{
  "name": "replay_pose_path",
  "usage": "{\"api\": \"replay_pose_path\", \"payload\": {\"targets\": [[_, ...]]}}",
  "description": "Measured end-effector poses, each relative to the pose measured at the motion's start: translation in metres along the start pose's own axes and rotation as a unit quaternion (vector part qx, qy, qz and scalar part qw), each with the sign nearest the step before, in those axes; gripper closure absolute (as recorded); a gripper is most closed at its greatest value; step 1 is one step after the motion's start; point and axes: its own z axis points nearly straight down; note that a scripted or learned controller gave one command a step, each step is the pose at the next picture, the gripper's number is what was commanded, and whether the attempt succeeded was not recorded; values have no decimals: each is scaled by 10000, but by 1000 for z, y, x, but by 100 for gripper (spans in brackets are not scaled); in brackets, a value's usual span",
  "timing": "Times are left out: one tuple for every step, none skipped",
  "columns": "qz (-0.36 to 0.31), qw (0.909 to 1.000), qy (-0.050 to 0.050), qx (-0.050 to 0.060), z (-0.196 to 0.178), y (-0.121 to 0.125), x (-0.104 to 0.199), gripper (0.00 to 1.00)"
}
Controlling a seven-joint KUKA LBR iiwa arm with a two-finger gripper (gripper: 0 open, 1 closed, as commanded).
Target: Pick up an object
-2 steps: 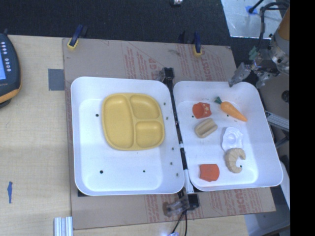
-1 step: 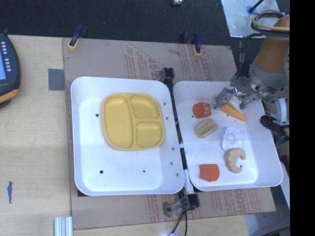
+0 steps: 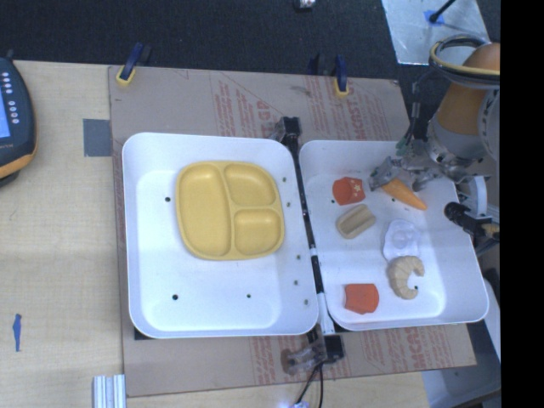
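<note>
The right bin [image 3: 459,308] holds several small objects: a red piece [image 3: 348,190], a tan roll [image 3: 355,221], an orange carrot [image 3: 405,196], a pale translucent piece [image 3: 402,238], a croissant [image 3: 405,276] and a red block [image 3: 361,297]. My gripper [image 3: 398,172] hangs low over the far side of this bin, directly above the carrot's thick end and just right of the red piece. The carrot lies on the bin floor, partly under the gripper.
The left bin [image 3: 153,296] carries a yellow divided plate [image 3: 229,209]. Black clips [image 3: 291,128] join the bins along the middle seam. A handheld pendant [image 3: 13,117] lies at the far left of the bench. The arm's orange band [image 3: 467,92] rises at the right.
</note>
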Motion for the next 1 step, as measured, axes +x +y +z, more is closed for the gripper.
{"api": "replay_pose_path", "payload": {"targets": [[-20,10000,-1,-18,-15,1,1,100]]}}
